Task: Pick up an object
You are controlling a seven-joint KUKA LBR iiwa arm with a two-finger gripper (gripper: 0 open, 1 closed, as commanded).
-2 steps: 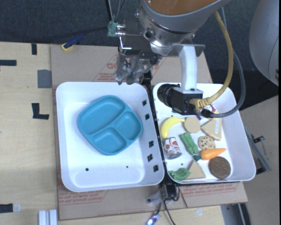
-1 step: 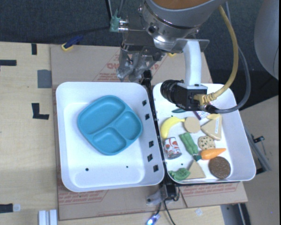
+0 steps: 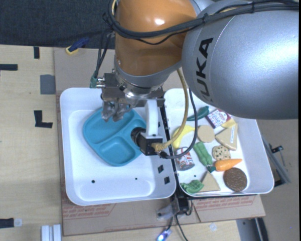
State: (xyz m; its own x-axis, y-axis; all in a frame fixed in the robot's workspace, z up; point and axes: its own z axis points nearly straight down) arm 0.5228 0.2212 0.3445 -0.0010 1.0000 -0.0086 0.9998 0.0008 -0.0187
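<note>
- Two white bins are sitting side by side on the bench (image 3: 20, 149): the nine o'clock bin (image 3: 110, 190) and the three o'clock bin (image 3: 258, 159).
- One blue tray (image 3: 110, 144) is lying flat in the nine o'clock bin, toward its 12 o'clock end. Two of its compartments are showing.
- The three o'clock bin is holding about a dozen toy foods, crowded and touching. Among them are one banana (image 3: 183, 134), one carrot (image 3: 228, 163), one chip cookie (image 3: 220, 152), one brown disc (image 3: 236, 178), one cheese wedge (image 3: 230, 134) and one small can (image 3: 185, 159).
- The gripper (image 3: 113, 112) is hanging right at the tray's 12 o'clock rim. I cannot tell whether it is spread or pressed together, or whether it is gripping the rim.
- The arm (image 3: 241, 49) is covering the 12 o'clock ends of both bins, and robot parts are hiding the tray's 3 o'clock edge.
- Several green pieces in the three o'clock bin are overlapping and hard to make out.
- Bare white floor is lying open from the tray's 6 o'clock edge to the bin wall, and a narrower strip is running along its 9 o'clock side.
</note>
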